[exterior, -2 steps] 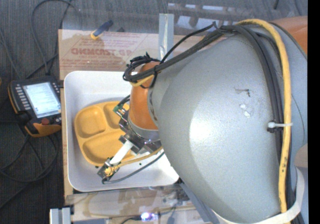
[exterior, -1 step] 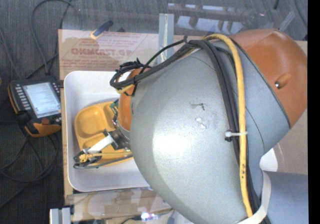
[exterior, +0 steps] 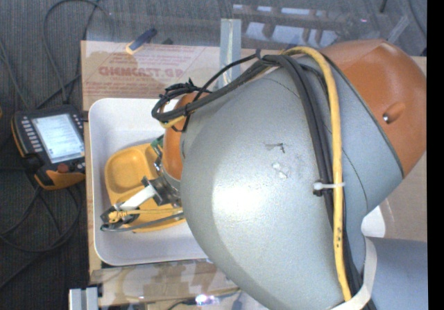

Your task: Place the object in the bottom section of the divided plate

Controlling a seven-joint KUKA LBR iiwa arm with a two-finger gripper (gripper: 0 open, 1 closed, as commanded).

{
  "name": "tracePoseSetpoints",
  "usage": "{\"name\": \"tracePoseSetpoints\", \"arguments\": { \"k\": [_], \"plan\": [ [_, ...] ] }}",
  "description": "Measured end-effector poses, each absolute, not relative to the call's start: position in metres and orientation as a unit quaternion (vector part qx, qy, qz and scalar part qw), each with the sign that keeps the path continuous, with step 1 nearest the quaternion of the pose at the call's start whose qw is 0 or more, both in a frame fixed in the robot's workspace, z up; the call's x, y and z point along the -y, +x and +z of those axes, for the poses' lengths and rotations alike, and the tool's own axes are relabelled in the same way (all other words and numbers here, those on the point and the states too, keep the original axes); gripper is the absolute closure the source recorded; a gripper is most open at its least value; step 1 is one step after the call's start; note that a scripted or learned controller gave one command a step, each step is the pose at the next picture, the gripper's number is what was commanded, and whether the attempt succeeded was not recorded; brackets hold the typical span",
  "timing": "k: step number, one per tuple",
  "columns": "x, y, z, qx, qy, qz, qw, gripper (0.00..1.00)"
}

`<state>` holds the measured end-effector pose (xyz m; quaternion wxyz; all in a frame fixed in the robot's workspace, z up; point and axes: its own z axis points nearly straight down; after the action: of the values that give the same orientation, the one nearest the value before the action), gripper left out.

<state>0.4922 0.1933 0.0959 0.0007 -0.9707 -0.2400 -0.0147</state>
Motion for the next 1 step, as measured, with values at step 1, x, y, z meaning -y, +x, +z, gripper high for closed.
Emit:
{"name": "tracePoseSetpoints", "arguments": {
  "k": [1],
  "plan": [
    [-0.2272,0.4921,0.095,0.097,-0.995,-0.0121,-0.002,0.0]
  ]
}}
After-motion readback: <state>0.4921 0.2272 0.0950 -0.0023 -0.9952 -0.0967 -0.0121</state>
